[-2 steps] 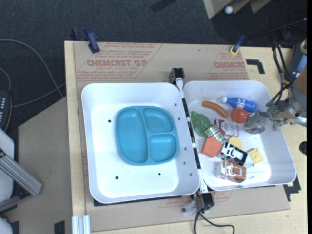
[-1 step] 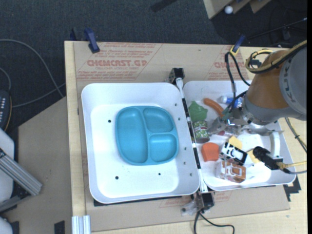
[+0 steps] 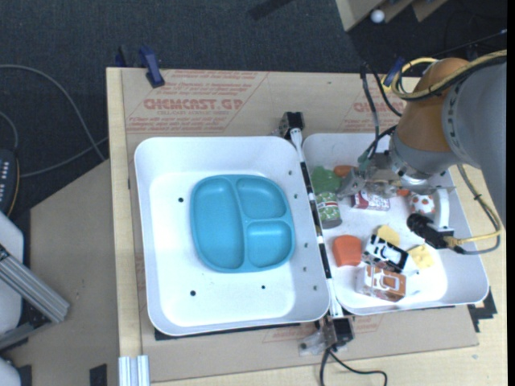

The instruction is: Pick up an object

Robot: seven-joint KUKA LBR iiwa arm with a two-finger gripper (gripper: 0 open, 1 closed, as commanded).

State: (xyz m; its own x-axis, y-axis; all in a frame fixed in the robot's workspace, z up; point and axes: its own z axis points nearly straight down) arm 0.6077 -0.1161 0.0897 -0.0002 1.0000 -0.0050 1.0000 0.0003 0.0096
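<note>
Jaws' state I can't tell, buried in that right bin (image 3: pixel 475 284) clutter, so they might snag the red-white packet (image 3: pixel 370 202) badly.

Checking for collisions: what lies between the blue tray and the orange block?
In the camera view, between the blue tray and the orange block lie the two bins' adjoining rims.

Red print reading "CHEMCAST GP" stands on the brown paper-covered board (image 3: pixel 193 103) beneath the bins; smaller lines there are illegible
</note>
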